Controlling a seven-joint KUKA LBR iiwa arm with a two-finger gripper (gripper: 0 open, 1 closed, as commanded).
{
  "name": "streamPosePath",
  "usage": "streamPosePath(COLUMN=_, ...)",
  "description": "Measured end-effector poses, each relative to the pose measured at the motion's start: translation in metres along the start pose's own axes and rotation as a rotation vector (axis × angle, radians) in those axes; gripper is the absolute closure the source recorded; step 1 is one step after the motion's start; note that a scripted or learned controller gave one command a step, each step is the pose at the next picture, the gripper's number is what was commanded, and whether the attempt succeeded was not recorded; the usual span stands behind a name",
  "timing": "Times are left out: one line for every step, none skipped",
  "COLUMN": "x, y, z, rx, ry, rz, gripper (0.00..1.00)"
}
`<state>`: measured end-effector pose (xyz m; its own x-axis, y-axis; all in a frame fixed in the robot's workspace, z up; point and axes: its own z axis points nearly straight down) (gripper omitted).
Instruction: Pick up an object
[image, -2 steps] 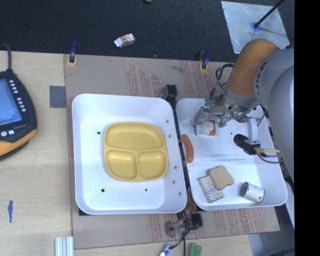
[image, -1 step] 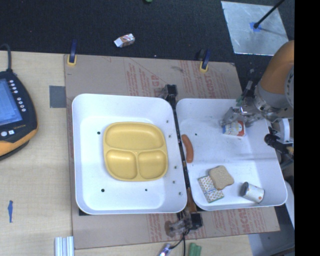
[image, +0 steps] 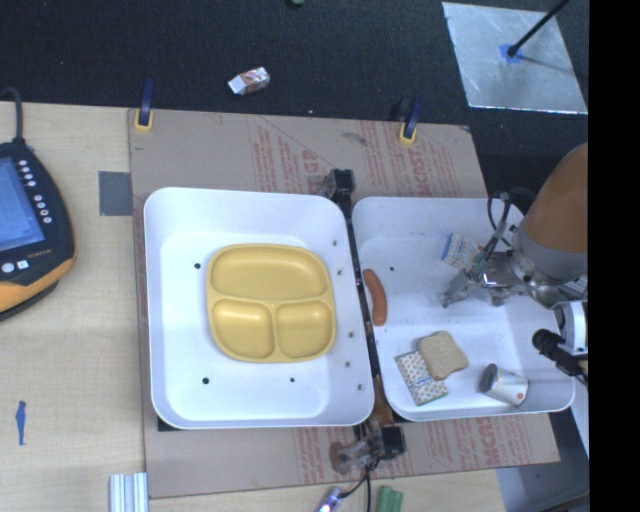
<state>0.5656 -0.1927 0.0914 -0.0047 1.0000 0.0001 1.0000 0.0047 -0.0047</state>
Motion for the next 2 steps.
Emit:
streamPosePath(x=-0.019, y=0.073, z=-0.001, rx=-0.002, ry=0.0, rz=0.001, gripper=0.0)
streamPosePath(x=-0.02, y=0.091, z=-0.142, rx=-0.007, ry=-0.001, rz=0.001, gripper=0.0)
